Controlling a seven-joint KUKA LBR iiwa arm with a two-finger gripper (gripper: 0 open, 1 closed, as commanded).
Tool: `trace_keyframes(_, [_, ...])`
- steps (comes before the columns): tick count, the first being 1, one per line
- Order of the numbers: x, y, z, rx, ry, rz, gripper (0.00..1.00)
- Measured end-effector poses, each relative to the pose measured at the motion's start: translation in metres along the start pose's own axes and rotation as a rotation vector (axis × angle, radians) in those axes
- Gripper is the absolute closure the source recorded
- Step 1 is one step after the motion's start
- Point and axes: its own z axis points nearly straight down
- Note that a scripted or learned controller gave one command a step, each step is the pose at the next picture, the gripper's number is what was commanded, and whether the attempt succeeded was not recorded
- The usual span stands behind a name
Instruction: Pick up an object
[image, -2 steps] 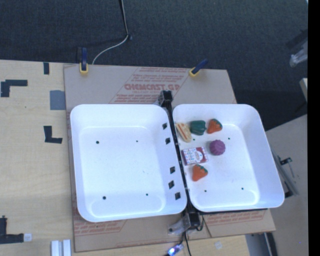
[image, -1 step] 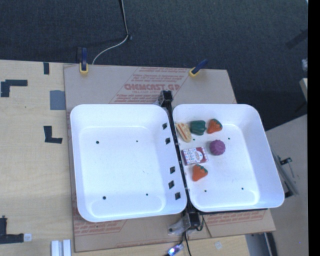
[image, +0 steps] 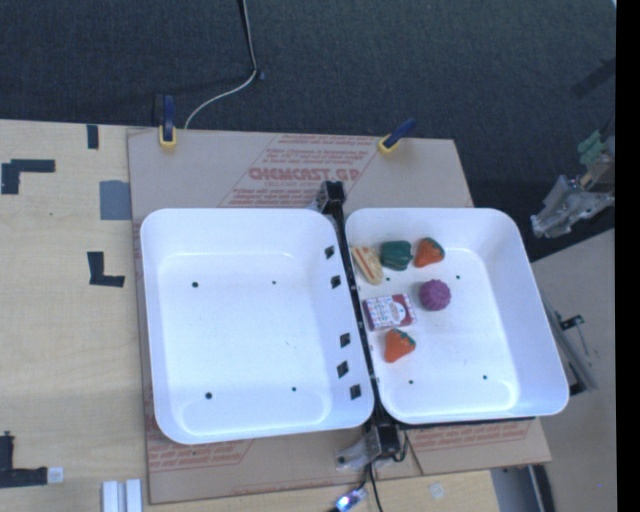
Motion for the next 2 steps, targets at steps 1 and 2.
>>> trace_keyframes(1, [0.046, -0.038, 0.175, 0.008, 0.001, 0.002, 1.00])
trace_keyframes(2, [0.137, -0.006, 0.107, -0.017, -0.003, -0.008, 1.00])
